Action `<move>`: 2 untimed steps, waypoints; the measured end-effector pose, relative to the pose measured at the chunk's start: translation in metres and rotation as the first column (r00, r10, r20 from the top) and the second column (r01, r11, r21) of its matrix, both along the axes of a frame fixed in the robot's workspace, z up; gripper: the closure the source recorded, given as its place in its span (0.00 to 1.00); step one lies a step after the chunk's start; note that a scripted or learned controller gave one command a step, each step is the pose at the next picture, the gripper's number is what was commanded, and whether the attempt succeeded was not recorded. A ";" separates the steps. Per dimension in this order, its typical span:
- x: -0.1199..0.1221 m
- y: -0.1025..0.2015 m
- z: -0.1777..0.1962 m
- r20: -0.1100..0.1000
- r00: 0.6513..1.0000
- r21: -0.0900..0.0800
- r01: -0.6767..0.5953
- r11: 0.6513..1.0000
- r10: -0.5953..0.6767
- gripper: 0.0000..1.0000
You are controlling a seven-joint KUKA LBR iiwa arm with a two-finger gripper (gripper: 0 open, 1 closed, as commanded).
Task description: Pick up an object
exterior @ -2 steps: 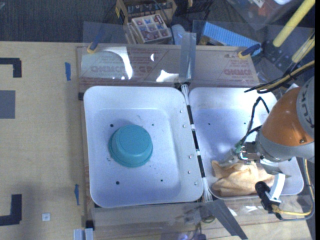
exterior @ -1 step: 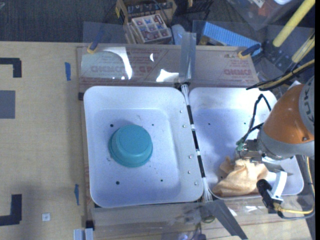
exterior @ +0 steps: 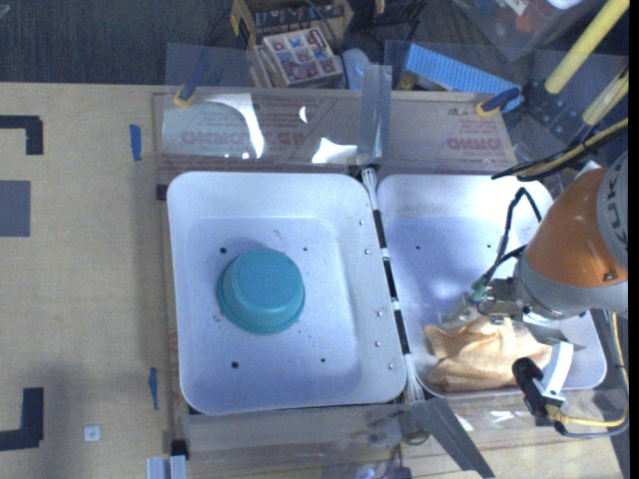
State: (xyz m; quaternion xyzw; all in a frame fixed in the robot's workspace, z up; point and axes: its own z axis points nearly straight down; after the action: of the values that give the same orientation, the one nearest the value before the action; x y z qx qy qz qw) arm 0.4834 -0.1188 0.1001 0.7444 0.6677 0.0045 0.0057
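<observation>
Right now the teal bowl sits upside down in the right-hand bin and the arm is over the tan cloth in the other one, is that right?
Not quite. The camera view shows the teal bowl in the left bin, not the right one. The rest holds: it looks upside down, and the arm is over the tan cloth in the other bin.

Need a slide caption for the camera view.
Arm over a tan cloth in the right bin; teal bowl in the left bin.
</observation>
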 end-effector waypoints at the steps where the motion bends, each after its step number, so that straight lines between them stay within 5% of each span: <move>1: 0.000 -0.001 0.009 0.002 1.000 -0.002 0.001 1.000 -0.001 1.00; 2: 0.000 -0.004 -0.009 -0.004 0.974 0.001 -0.225 0.974 0.225 1.00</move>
State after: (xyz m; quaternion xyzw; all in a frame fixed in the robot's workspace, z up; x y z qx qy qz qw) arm 0.4833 -0.1227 0.0908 0.6638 0.7479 0.0038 0.0039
